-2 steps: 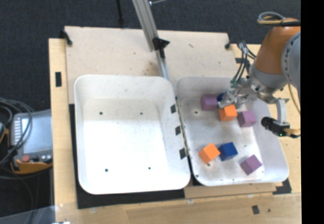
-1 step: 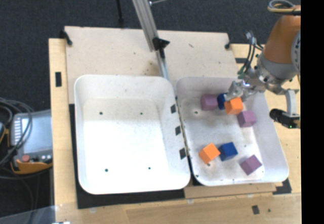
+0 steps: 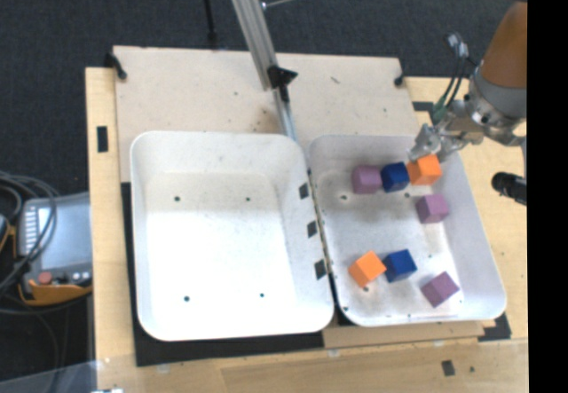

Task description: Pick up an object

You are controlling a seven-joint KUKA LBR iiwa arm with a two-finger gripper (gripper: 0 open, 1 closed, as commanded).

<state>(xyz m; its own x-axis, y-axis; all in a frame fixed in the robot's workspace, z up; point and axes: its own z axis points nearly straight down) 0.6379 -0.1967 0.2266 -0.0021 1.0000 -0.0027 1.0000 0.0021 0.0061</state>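
Observation:
The right bin (image 3: pixel 475 231) holds several small cubes. Along its far side a purple cube (image 3: pixel 366 178), a blue cube (image 3: pixel 395 176) and an orange cube (image 3: pixel 426 169) stand in a row. Another purple cube (image 3: pixel 432 208) lies just below them. Near the front are an orange cube (image 3: pixel 366 269), a blue cube (image 3: pixel 400 264) and a purple cube (image 3: pixel 439 288). My gripper (image 3: pixel 431 150) hangs at the bin's far right corner, directly over the far orange cube and touching or nearly touching its top. Whether that cube is gripped is unclear.
The left bin (image 3: pixel 222 231) sits beside the right one, with a narrow divider gap between them. A slanted aluminium post (image 3: pixel 253 19) rises behind the bins. A pendant and cables (image 3: pixel 44 240) lie off the bench's left edge.

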